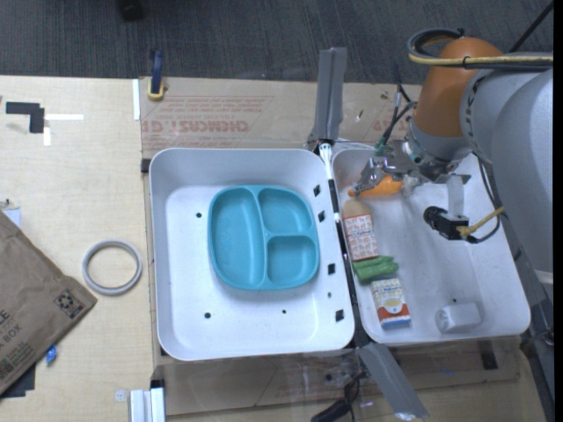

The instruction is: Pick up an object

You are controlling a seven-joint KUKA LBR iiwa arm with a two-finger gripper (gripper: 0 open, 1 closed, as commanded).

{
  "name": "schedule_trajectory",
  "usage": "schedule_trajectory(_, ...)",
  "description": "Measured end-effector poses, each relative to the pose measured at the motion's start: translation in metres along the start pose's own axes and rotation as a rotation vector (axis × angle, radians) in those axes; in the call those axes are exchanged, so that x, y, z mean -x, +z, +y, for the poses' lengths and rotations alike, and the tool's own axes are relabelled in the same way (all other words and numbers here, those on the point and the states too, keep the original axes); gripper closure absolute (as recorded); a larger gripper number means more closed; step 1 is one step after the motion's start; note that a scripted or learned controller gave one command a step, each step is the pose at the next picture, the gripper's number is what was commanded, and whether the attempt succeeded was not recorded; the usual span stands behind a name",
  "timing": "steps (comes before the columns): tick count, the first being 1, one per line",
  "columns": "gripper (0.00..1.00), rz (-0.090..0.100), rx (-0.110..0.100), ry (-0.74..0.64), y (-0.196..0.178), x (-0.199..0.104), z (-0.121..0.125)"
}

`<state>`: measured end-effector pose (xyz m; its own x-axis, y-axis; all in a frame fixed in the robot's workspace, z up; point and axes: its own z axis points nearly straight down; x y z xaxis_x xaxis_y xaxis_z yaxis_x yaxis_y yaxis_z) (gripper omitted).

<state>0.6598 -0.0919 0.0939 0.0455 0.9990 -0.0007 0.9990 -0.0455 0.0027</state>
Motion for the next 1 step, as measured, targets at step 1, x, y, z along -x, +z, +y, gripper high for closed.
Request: schedule_trajectory(1,1.00,-0.005,-0.018,0.007,-0.0059,0.0059,-0.0045)
